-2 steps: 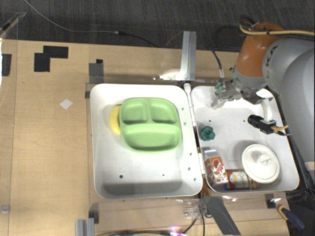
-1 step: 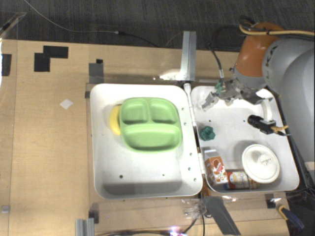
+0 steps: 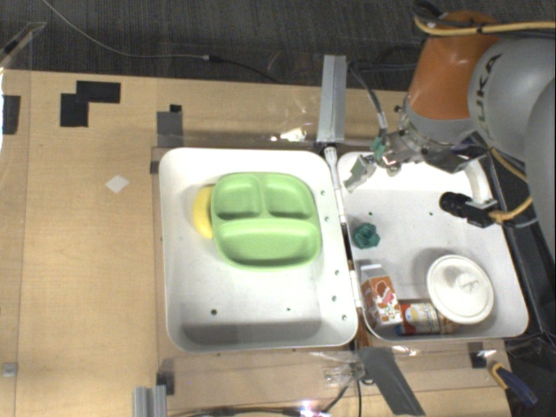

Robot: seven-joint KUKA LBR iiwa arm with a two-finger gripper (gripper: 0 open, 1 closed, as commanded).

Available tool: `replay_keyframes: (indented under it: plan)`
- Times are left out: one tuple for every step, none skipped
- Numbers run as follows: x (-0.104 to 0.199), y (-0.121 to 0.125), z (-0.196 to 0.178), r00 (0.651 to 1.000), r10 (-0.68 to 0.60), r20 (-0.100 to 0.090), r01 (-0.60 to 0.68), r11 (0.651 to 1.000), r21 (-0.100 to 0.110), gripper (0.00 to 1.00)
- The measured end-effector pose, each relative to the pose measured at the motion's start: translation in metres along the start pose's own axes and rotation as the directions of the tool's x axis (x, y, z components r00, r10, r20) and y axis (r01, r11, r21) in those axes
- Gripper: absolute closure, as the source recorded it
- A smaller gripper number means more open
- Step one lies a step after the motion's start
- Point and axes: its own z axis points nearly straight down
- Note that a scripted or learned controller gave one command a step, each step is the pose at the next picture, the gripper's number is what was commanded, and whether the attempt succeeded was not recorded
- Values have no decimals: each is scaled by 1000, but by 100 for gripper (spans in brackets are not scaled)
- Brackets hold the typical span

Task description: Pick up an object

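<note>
The left bin [image 3: 187, 259] holds a green divided plate [image 3: 263, 218] lying partly over a yellow object [image 3: 201, 213], while the right bin [image 3: 512, 307] holds a small teal object [image 3: 366, 234], a red-and-white carton [image 3: 380, 296], a bottle [image 3: 421, 318] and a white bowl [image 3: 460, 287], the gripper [image 3: 367, 165] above its upper-left corner, its state impossible to tell.

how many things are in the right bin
4: a small teal thing near the left wall, a carton and a bottle at the front, a white bowl front right.
</note>
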Motion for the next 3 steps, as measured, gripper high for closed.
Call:
replay_keyframes:
  plan:
    - [22,-76,1,995,97,-2,-97,995,4,0]
    - [-10,-135,73,996,-84,-2,84,996,4,0]
    - [-41,-83,15,889,-458,0,458,889,0,0]
